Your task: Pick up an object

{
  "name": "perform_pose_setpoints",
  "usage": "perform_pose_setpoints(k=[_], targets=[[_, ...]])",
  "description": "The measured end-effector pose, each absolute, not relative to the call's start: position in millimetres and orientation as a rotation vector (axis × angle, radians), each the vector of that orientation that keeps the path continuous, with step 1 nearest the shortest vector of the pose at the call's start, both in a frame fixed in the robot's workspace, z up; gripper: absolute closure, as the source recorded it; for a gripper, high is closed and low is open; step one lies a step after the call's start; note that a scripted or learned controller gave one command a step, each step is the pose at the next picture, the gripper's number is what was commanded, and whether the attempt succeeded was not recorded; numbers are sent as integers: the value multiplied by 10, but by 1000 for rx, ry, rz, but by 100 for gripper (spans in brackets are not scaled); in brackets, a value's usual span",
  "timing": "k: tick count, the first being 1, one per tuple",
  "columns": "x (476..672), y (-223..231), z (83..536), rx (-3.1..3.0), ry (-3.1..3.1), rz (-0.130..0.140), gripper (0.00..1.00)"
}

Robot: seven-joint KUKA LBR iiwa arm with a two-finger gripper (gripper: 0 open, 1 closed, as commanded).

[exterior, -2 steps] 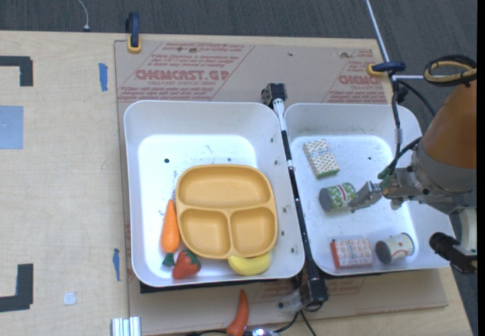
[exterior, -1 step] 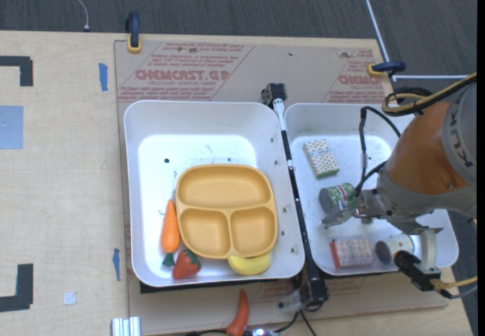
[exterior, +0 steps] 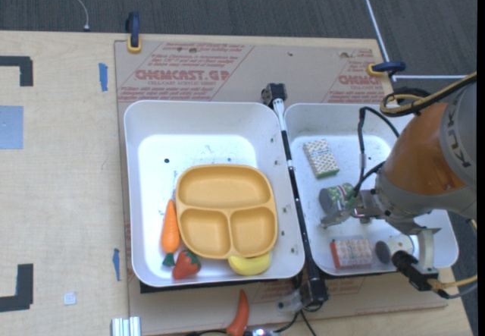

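In the right bin (exterior: 447,251) my gripper (exterior: 338,211) reaches in from the right, low over the bin floor. It is right against a small green and grey can (exterior: 336,195) lying on its side near the bin's middle. A green-patterned box (exterior: 321,158) lies farther back. A red-patterned box (exterior: 352,252) lies in front, just below the gripper. The arm's orange band (exterior: 424,152) and grey wrist cover the bin's right part.
The left bin (exterior: 144,175) holds a yellow divided plate (exterior: 226,210), with a carrot (exterior: 170,227), a strawberry (exterior: 186,265) and a banana (exterior: 250,264) along its front-left edge. An orange-red object (exterior: 240,312) lies outside, in front of the bins. Cables run along the right bin's rim.
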State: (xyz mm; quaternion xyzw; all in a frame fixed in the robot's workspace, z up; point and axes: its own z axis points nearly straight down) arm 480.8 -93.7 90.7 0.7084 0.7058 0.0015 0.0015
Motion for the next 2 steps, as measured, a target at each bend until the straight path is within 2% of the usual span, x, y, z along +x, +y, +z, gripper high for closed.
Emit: perform_pose_setpoints(k=[1,2], targets=[[4834,-991,1015,2211,2194,4,100],[4802,-879,1849,2219,2221,2,100]])
